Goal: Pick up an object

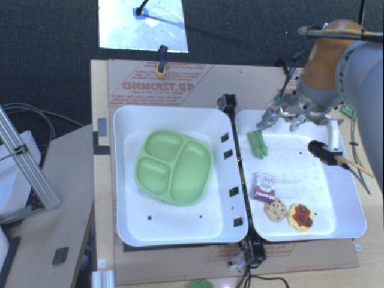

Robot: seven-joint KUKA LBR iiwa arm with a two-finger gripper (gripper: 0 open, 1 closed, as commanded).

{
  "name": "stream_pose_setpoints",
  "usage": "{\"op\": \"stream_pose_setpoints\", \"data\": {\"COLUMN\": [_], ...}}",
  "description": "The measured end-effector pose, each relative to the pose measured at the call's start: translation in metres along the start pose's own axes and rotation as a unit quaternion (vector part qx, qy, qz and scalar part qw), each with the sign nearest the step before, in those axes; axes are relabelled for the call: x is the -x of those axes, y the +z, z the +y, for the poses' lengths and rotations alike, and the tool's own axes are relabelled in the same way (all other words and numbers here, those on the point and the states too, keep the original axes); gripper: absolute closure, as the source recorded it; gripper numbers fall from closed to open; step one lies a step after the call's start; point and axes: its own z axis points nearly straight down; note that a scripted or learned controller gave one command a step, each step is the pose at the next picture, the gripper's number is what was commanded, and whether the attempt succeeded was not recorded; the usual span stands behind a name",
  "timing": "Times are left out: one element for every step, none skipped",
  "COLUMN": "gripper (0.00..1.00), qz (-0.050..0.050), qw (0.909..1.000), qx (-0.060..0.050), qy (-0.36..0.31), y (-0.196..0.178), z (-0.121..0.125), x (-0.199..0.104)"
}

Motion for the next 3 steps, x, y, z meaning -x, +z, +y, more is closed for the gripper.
{"op": "stream_pose_setpoints", "data": {"gripper": [0.00, 1.00, 1.00], "qz": [0.001, 0.001, 0.002], "qw": [1.0000, 1.0000, 1.0000], "qx": [-0.006, -0.003, -0.001], "qy": [0.000, -0.001, -0.001], "y": [0.074, 0.059, -0.037], "z": [-0.004, -0.002, -0.026], "x": [-0.009, -0.008, -0.061]}}
